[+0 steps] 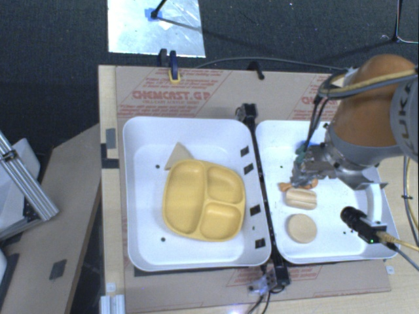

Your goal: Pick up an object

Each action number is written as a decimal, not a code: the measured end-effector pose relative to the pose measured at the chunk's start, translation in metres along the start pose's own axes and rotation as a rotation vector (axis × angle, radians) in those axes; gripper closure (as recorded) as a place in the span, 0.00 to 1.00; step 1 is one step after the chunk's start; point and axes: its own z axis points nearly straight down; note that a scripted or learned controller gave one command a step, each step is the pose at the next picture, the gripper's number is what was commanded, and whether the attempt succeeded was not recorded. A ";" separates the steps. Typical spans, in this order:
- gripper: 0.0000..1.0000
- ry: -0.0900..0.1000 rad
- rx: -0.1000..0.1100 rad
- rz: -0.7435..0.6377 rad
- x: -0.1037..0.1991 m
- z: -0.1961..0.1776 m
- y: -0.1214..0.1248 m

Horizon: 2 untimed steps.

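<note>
The gripper (pixel 305 176) is positioned low in the right bin (pixel 275 142), directly above the hot dog toy (pixel 300 197); finger state cannot be determined. The round tan disc (pixel 302 228) lies just beyond the hot dog toy, away from the gripper.

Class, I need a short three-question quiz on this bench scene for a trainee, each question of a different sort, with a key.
1. True or false: the yellow divided plate lies in the left bin.
2. Which lies nearest the gripper? A) hot dog toy B) round tan disc C) tan wedge
3. Fill in: the round tan disc lies in the ____ bin.

Key: 1 true; 2 A; 3 right.
</note>
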 end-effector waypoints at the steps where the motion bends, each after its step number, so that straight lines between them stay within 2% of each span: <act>1: 1.00 0.000 0.001 -0.001 0.048 0.000 -0.005; 2: 1.00 0.001 0.001 -0.001 0.100 0.003 -0.008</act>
